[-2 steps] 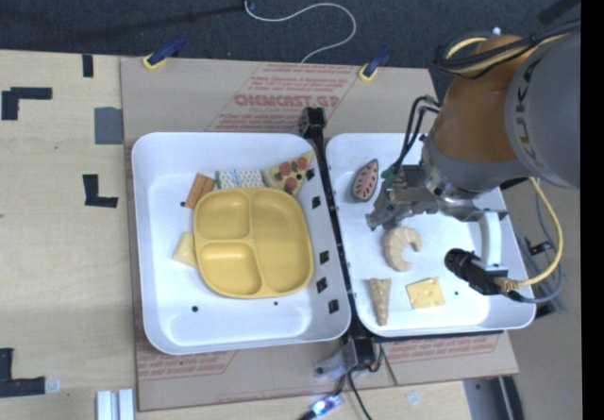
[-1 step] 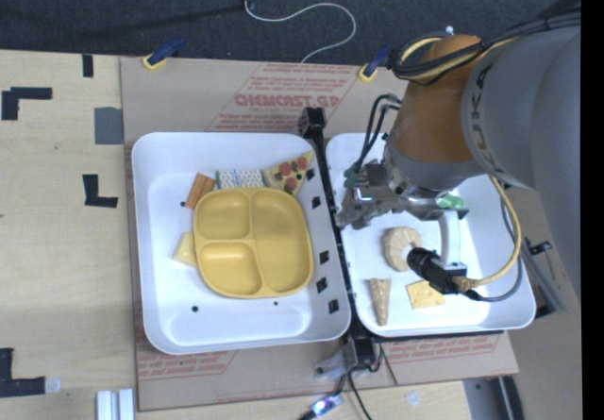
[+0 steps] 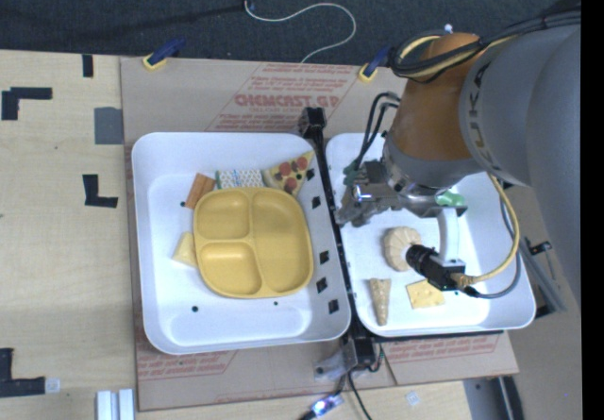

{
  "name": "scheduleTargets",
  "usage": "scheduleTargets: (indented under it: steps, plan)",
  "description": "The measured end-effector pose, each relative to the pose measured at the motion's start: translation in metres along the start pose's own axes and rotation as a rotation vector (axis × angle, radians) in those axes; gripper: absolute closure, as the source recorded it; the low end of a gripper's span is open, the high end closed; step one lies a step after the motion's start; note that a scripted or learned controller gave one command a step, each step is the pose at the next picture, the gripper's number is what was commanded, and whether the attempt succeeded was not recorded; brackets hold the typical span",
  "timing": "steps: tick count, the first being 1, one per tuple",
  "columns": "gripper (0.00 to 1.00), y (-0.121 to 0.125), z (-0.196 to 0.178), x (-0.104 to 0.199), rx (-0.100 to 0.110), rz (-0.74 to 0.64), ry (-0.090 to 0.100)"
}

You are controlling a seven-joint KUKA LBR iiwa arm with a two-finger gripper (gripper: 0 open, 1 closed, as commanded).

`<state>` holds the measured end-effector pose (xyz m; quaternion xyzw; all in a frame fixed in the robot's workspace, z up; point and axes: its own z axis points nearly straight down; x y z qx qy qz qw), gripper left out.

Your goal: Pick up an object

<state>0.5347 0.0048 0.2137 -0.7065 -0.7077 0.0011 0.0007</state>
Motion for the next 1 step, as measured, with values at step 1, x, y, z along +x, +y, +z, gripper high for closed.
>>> scheduleTargets:
  steps: [1]
  plan:
    - [1.00,0.0089,-0.0180,0.0003,-0.002,0.000,0.001]
